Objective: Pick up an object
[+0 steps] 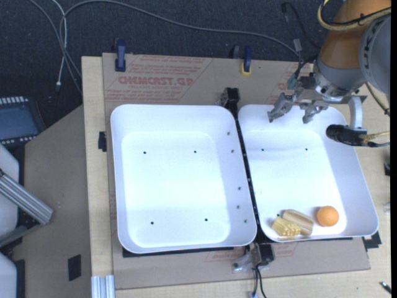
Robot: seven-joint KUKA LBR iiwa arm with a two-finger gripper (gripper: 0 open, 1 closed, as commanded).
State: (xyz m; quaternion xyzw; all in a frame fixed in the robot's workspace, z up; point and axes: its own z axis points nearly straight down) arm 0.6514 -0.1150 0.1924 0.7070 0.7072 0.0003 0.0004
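Gripper in the upper right of the frame hangs over the far rim of the right bin, its two grey fingers spread wide apart with nothing between them; one fingertip points toward the left and the other sits further right. Above it, the grey arm with its orange band reaches in from the upper right corner. Two shallow white bins lie side by side on a tan board in the middle of the frame. Along the near edge of the right bin, at the lower right of the frame, sit three small things close together: an orange ball furthest right, a tan roll-shaped object just to its left, and a small yellow bumpy object touching the roll's near side. All three are well apart from the fingers, at the opposite end of the bin. The left bin fills the centre left of the frame. Two blue clamps grip the far edge of the board, and thin cables trail across the dark floor at the upper left
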